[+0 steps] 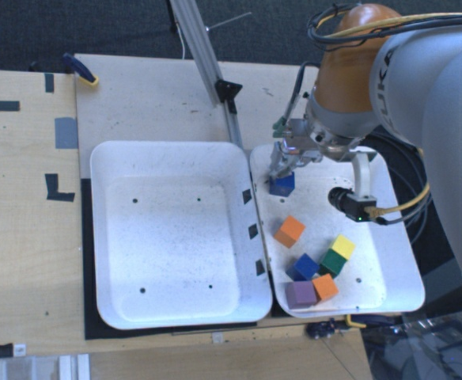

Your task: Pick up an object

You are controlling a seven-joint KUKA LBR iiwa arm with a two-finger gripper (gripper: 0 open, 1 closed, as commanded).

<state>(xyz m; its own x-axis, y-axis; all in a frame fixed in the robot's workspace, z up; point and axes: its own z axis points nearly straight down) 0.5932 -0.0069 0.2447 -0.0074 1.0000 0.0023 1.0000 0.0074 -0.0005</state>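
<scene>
My gripper (282, 172) hangs over the far left part of the right bin (389, 291), fingers pointing down. A blue cube (282, 184) sits between the fingertips, seemingly raised a little off the bin floor, so the gripper is shut on it. Further toward the front of the same bin lie an orange cube (289, 231), a second blue cube (304, 267), a green cube (332, 263), a yellow cube (342, 248), a purple cube (301, 294) and a smaller orange cube (324, 287).
The left bin (104, 172) stands beside the right one, sharing a raised middle rim (255, 220). A slanted metal bar (203, 46) runs from the top of the view to that rim. The arm's grey body and cables fill the upper right.
</scene>
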